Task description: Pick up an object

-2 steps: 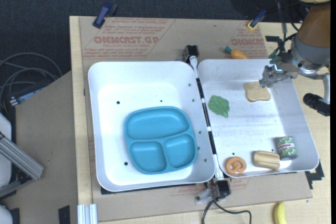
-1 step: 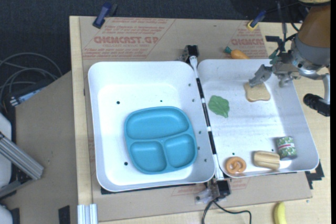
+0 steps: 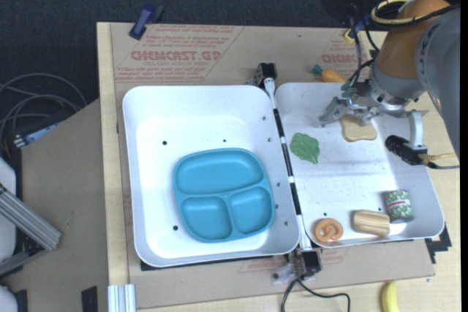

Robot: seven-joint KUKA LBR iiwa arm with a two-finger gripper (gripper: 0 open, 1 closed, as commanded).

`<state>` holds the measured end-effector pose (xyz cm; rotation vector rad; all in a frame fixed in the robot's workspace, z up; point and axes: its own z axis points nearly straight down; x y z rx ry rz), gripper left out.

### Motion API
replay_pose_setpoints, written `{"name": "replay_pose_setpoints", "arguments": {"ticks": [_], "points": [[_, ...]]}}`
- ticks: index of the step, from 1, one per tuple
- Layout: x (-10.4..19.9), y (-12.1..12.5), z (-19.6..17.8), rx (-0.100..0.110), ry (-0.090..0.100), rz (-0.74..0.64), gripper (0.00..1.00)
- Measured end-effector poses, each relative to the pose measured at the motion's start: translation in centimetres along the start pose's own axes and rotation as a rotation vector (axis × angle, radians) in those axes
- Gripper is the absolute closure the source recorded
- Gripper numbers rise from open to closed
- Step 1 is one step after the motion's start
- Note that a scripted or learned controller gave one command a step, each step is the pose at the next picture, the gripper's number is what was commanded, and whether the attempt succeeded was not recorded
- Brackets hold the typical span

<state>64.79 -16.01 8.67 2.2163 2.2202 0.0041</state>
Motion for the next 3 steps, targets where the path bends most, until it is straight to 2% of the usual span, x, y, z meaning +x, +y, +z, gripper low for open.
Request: {"name": "replay_pose_setpoints", "arguments": {"ticks": [1, 2, 3], "points": [[-0.1, 0.1, -1.1, -0.003, -0.004, -0.001, 1.0], [-0.1, 0.1, -1.1, -0.003, -0.004, 0.0, 0.0], [-1.0, -1.5, 0.0, 0.001, 0.0, 0.001, 0.0]]}}
